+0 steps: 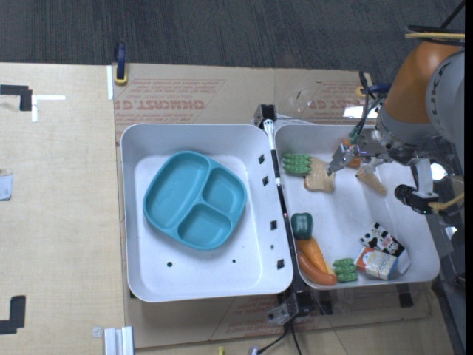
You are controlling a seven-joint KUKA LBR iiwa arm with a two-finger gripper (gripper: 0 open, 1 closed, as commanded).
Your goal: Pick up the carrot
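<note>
The carrot (312, 259), orange with a green top, lies at the front left of the right bin (414, 272), along its left wall. My gripper (353, 161) hangs over the back of that bin, well behind the carrot and to its right. Its two fingers stand apart and open, with nothing held between them. Just left of the gripper lies a tan biscuit-shaped toy (319, 180), and a tan piece (372, 183) lies just below it.
The right bin also holds a green bean bunch (296, 163) at the back left, a small green piece (344, 269) beside the carrot's tip and a milk carton (381, 254) at the front right. A teal divided plate (194, 200) sits in the left bin (140, 272).
</note>
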